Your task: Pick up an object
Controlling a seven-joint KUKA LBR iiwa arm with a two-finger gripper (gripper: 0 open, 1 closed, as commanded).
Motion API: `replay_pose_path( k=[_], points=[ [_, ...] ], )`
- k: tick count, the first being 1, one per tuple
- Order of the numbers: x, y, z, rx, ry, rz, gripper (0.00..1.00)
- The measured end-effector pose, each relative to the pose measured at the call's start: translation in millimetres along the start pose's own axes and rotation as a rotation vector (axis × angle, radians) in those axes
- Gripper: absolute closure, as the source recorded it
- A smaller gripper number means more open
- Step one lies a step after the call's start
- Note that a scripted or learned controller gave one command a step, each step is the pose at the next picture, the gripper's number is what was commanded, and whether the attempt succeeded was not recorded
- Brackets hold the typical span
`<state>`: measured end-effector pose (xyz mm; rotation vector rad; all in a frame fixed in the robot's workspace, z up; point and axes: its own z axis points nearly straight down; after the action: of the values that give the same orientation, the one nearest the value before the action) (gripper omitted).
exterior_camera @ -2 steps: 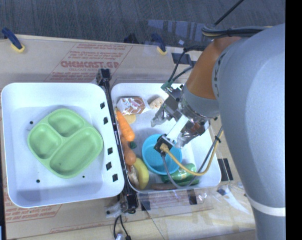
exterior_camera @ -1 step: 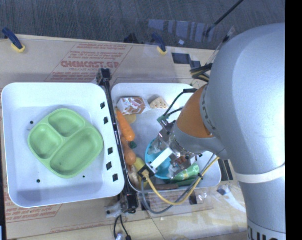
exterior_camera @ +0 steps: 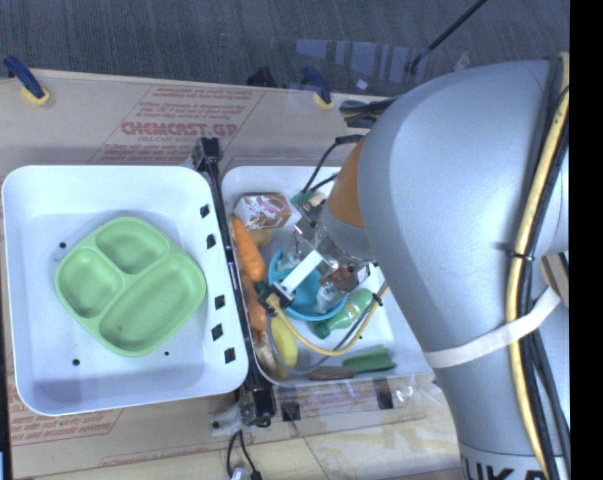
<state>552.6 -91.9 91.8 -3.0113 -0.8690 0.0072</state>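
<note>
1. The pincer sits low in the right bin, centre-right of the frame, over a heap of small things; whether it is released or clenched I cannot tell, as the wrist and cables cover it.
2. Right under it lies a blue bowl, probably the thing being tried for. It looks like light, stiff, smooth plastic, likely slippery; the rim seems the best place to pinch, one finger inside and one outside.
3. Just left of the bowl, an orange carrot lies lengthways against the bin's left wall. It looks like a light, firm toy, easiest gripped across its thick middle.
4. Below the bowl lie a yellow piece and a green bottle-like thing, crowded together.
5. The left bin holds a green divided plate, well apart.
</note>
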Motion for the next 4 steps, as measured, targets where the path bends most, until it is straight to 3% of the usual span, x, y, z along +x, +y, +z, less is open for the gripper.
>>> replay_pose_path(
  k=[1,2,3,4],
  points=[
    [31,25,0,0.002,-0.003,0.347,0.0],
    [-71,-12,-2,0.001,0.0,0.18,0.0],
    [2,3,0,0.002,0.001,0.166,0.0],
    [-58,-22,-1,-0.006,0.0,0.291,0.0]
  ],
)
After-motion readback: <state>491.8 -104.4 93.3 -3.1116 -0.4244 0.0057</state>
